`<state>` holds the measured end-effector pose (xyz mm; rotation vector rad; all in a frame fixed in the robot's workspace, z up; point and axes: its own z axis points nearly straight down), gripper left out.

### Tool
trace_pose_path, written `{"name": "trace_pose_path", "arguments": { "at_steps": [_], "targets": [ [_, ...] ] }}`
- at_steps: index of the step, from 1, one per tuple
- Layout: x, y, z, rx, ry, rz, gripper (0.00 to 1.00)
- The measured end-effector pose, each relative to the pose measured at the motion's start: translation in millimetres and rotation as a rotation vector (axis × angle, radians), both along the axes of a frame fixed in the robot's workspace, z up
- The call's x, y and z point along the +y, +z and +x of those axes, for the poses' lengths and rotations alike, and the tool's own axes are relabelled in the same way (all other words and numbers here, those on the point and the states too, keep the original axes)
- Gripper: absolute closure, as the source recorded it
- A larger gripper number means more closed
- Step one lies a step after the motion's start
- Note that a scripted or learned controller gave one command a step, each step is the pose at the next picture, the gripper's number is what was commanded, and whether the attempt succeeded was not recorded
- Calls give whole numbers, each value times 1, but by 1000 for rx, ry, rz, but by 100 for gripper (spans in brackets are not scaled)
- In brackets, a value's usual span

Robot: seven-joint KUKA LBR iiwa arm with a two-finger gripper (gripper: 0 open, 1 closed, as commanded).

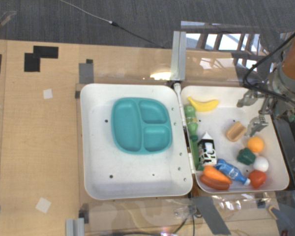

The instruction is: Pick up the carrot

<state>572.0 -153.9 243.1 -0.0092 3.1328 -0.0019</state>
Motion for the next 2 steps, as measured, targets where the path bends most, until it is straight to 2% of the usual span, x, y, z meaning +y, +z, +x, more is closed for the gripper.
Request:
{"name": "trace_pose_path", "arguments": {
  "at_steps": [1,2],
  "targets": [
    [-45,-100,-14,8,-38,1,0],
    [-51,-153,23,-7,-195,-1,0]
  ]
}}
